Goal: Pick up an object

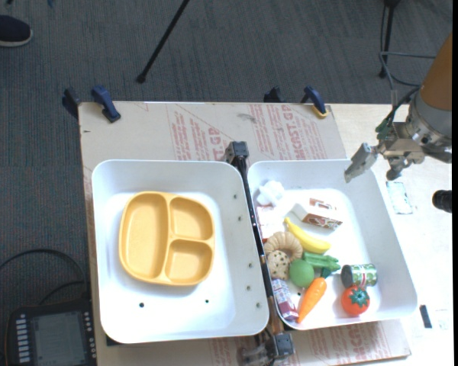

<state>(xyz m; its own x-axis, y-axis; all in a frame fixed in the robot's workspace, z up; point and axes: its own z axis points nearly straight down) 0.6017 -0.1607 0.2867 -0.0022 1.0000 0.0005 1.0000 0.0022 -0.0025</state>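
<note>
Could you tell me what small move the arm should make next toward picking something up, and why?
Probably shift the gripper inward over the right bin before descending. It now hovers at that bin's upper right corner, apart from every item. The banana, the small carton beside it and the tomato all lie further in.

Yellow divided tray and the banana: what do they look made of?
The yellow divided tray looks like moulded plastic, matte to satin: uniform colour, rounded compartment walls. The banana looks like a plastic toy: flat even yellow, smooth skin, though foam or rubber can't be ruled out.
</note>
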